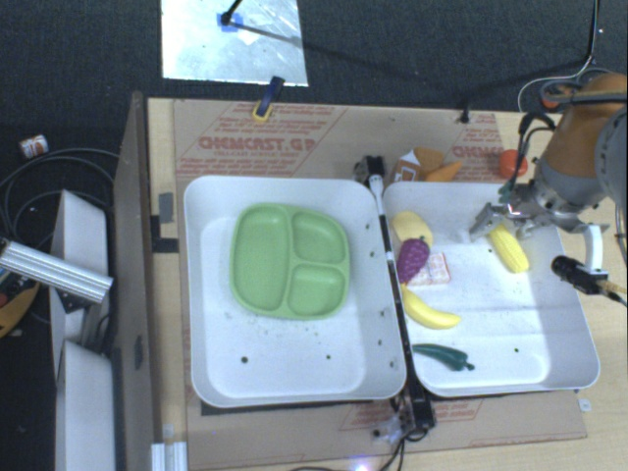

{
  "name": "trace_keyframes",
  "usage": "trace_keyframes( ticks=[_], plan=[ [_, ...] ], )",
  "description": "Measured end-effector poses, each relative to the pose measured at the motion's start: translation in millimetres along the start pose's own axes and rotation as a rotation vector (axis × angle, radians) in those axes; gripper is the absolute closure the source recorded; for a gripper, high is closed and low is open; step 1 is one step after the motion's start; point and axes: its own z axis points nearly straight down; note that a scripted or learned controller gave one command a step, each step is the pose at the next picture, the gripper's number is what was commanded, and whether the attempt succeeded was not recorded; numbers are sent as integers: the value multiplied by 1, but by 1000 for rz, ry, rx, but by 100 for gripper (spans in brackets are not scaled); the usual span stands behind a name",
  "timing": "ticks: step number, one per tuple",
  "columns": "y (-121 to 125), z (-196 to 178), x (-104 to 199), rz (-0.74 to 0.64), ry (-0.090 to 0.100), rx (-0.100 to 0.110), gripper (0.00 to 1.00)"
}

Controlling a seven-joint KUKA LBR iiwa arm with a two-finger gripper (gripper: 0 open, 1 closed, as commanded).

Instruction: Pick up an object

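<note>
Gripper (pixel 512 220) low over the right bin (pixel 564 346), fingers spread about the upper end of a yellow corn cob (pixel 509 248) at the bin's far right; grasp cannot be told. To the left: lemon (pixel 411 227), purple grapes (pixel 413 259) on a pale card (pixel 436 271), banana (pixel 428 310), green pepper (pixel 444 355) nearest. Left bin (pixel 211 361) bearing a green divided plate (pixel 291 261).

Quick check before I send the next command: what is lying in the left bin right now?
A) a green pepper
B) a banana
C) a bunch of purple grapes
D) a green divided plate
D: the green divided plate lies alone in the left bin, while the banana, green pepper and purple grapes are all in the right bin.
</note>
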Motion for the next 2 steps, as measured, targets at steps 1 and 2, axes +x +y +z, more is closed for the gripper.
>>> trace_keyframes(
  ticks=[1, 2],
  plan=[
    [2, -14, 0, -1, -1, -7, 100],
    [-8, -31, 82, -7, 3, -2, 100]
  ],
)
